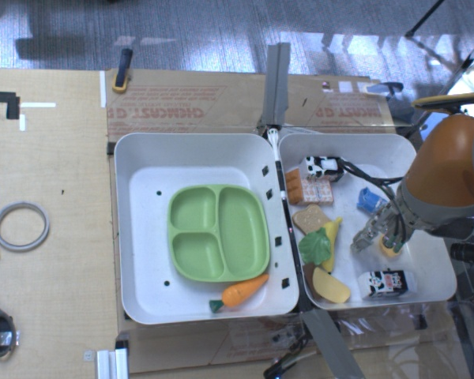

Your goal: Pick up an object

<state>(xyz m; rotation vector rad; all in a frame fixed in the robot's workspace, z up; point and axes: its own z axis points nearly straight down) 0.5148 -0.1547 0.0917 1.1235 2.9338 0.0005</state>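
Nearest you, in the right bin (426, 294), a small black-and-white carton (386, 283) lies by the front wall, with a yellow slice (330, 287) left of it. Your claw (377, 235) hangs low just above the carton, over the bin floor; whether it is open or closed, you cannot tell. Something yellow (391, 248) sits right beside it. Left of the claw are green leaves (317, 247) and bread (310, 219); farther back a blue piece (369, 200), a cow (321, 166). In the left bin (134, 212), a carrot (241, 292) touches a green plate (219, 233).
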